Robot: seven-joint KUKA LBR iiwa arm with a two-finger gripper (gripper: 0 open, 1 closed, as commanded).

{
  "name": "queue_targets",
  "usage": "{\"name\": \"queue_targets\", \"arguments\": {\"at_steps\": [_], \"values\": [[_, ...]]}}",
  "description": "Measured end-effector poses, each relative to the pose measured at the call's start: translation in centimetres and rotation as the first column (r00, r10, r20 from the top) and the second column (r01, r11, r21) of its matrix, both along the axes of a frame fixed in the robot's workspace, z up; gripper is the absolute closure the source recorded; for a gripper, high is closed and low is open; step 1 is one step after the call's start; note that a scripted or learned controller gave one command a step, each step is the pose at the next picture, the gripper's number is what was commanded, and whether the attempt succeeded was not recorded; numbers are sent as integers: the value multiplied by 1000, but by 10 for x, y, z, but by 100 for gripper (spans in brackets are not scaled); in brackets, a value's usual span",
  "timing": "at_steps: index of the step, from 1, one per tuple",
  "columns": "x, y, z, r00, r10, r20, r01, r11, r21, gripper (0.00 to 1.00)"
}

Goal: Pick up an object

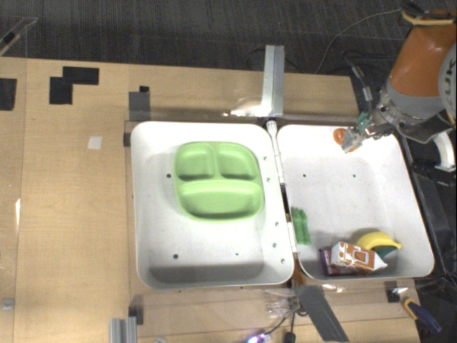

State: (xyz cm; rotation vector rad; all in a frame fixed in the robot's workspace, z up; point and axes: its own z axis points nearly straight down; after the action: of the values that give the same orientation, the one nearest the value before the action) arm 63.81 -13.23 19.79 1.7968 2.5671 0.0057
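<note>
1. Wooden bench is filling most of my feed, with dark carpet running along the top of the frame and a few black patches sitting on the wood at the upper left.
2. Two white bins are sitting side by side mid-frame. The left bin is holding a green divided plate, lying flat and a bit toward the upper half of that bin.
3. The right bin has the loose stuff. A small green item is lying against its left wall, near the divider between the bins.
4. Down in the lower right corner of that bin, a yellow banana is resting just above and touching a small carton with orange and white print.
5. The arm is coming in from the upper right of the frame, orange band showing, wrist angled down toward the top edge of the right bin.
6. The gripper is hanging over the upper part of the right bin, and I'm seeing a small orange object right at its tip. It's looking pinched between the fingers, so I'm calling it clamped on that piece, though it's tiny in my view.
7. That orange object is sitting well apart from the banana and carton.
</note>
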Motion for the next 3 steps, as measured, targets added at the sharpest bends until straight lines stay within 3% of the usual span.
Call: {"name": "queue_targets", "arguments": {"at_steps": [1,2,3], "values": [[33,-32,42,996,92,1,-92,996,-2,100],[23,8,190,872,-489,-2,489,872,4,100],[-49,-13,178,887,-461,-3,461,887,3,100]]}}
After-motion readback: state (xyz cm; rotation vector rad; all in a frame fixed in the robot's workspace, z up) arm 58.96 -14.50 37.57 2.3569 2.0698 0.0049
